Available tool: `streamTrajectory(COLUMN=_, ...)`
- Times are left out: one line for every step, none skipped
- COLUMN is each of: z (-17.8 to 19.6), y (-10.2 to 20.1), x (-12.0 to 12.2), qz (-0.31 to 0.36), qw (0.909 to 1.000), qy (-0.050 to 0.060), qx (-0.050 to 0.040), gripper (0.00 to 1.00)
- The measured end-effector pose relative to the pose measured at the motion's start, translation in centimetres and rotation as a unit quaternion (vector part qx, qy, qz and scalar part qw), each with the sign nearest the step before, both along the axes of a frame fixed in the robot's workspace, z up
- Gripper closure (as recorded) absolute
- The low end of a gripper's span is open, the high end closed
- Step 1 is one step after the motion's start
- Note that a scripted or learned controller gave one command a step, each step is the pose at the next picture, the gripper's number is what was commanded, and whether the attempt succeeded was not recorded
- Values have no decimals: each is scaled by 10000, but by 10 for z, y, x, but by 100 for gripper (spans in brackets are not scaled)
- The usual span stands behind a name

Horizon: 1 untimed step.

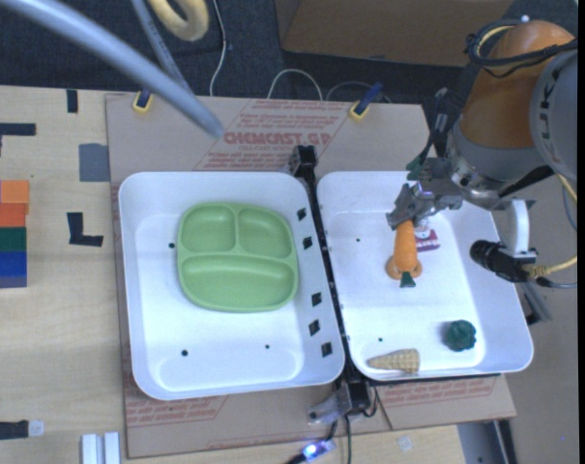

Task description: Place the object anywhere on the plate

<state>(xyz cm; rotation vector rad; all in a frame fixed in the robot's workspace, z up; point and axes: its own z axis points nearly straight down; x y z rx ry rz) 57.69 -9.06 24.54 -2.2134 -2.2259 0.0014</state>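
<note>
Gripper [412, 211] closed on the top of a carrot [405, 250] hanging over the right bin [485, 288]. Plate [238, 258] lies well left of the gripper in the left bin [147, 288]; 2 bins rest on cardboard [263, 138] covering the tabletop [50, 356].

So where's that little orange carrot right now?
The orange toy carrot is in the right-hand white bin, upper middle, directly under the gripper, far from the green divided plate in the left bin.
</note>
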Motion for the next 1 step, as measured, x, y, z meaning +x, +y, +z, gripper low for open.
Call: streamTrajectory(z=-9, y=59, x=-14, qz=0, qw=10000, qy=6, qx=-1, gripper=100)
